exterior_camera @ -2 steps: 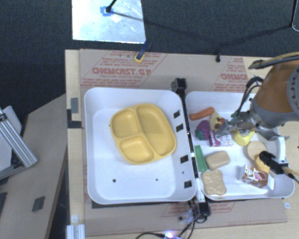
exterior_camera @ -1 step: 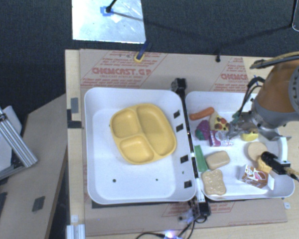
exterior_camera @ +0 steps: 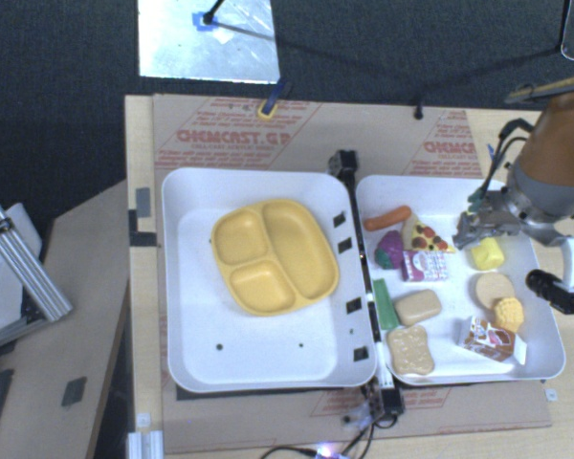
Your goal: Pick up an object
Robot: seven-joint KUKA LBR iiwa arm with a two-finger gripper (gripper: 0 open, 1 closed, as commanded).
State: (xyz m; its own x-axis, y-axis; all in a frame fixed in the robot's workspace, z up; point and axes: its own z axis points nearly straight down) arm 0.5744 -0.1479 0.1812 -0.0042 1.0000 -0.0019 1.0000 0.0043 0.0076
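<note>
A dark blue carpeted floor surrounds the pale wooden tabletop (exterior_camera: 96,256), which carries a printed cardboard sheet and two shallow white bins side by side. Over the far right of the right-hand white bin (exterior_camera: 545,352), the grey arm with its orange band (exterior_camera: 560,156) reaches down, its two-finger gripper (exterior_camera: 478,229) poised just above a small yellow block (exterior_camera: 487,253); whether the fingers are parted or closed cannot be told from this angle, and nothing is seen between them.

The yellow block lies near the bin's far right wall. Just nearer the camera from the block sit a round tan cookie-shaped toy (exterior_camera: 494,288) and, touching it, a yellow toy corn cob (exterior_camera: 508,314). Further toward the camera from the block lies a white and orange snack packet (exterior_camera: 493,339). To the left of the block are a toy pizza slice (exterior_camera: 422,236), a pink and white carton (exterior_camera: 427,266), a purple bunch of toy grapes (exterior_camera: 390,250) and an orange toy hot dog (exterior_camera: 387,218). Well to the block's left and nearer the camera lie a tan bread roll (exterior_camera: 417,306), a tan toast slice (exterior_camera: 410,350) and a green stick (exterior_camera: 384,305) against the dividing wall.

The left-hand white bin (exterior_camera: 191,352) holds a yellow three-compartment plastic tray (exterior_camera: 273,254).
</note>
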